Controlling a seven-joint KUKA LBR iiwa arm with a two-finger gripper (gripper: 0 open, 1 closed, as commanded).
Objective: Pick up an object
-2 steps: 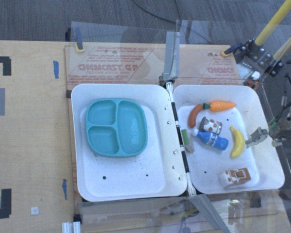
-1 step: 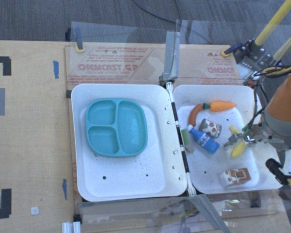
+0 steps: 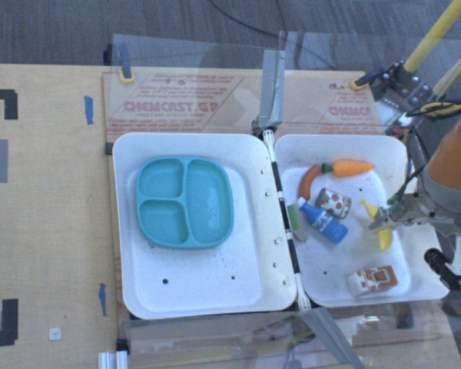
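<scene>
The right bin (image 3: 330, 271) holds several small things. An orange carrot toy (image 3: 349, 167) lies at the back, beside a curved orange-brown piece (image 3: 309, 181). A small printed can (image 3: 333, 202) and a blue bottle (image 3: 323, 221) lie in the middle, with a green piece (image 3: 293, 220) by the left wall. A brown and white box (image 3: 373, 280) lies at the front. My gripper (image 3: 386, 218) is low at the bin's right side, directly over a yellow object (image 3: 385, 239) that it partly hides.
The left bin (image 3: 200, 279) holds a teal divided plate (image 3: 186, 202). A divider ridge (image 3: 283, 221) separates the bins. Cables and yellow struts (image 3: 438, 29) stand at the back right. The arm's body (image 3: 449, 175) overhangs the right bin's edge.
</scene>
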